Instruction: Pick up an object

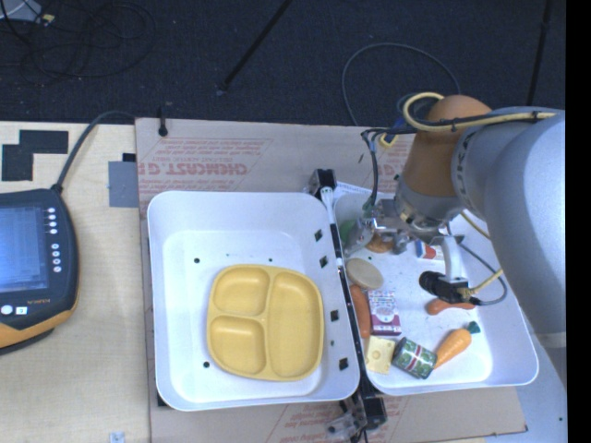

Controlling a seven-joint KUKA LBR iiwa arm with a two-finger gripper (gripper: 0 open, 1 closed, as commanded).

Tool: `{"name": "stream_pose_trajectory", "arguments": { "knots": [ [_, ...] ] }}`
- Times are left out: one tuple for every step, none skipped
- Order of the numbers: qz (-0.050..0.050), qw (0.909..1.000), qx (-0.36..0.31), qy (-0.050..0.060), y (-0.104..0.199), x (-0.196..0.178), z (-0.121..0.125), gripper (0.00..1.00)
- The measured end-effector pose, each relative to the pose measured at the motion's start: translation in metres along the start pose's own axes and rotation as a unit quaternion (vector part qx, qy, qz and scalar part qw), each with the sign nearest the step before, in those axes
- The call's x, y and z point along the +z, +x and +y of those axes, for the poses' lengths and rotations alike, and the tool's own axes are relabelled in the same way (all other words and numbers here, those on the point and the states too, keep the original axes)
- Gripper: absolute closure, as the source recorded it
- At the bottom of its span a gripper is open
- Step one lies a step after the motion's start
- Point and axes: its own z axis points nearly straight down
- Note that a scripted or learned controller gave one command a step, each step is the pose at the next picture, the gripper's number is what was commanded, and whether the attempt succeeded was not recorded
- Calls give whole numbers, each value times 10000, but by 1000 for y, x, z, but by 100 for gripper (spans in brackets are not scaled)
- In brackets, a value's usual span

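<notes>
The arm's hand (388, 233) sits low at twelve o'clock in the right bin (517, 353); its grip state cannot be told. The carrot (452, 344) lies at five o'clock; descend squarely over it.

The bench (92, 377) carries a brown cardboard sheet (231, 155) printed in red, lying under both bins. At nine o'clock a control pendant (32, 261) with a lit screen rests on the bench, its dark cable (78, 150) running up toward eleven o'clock. Along twelve o'clock, thin cables (83, 26) lie on dark carpet (277, 44).
</notes>
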Motion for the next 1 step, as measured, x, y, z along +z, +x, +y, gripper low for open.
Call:
{"name": "stream_pose_trajectory", "arguments": {
  "knots": [
    [4, 10000, 19, 1, -28, 0, 0, 0]
  ]
}}
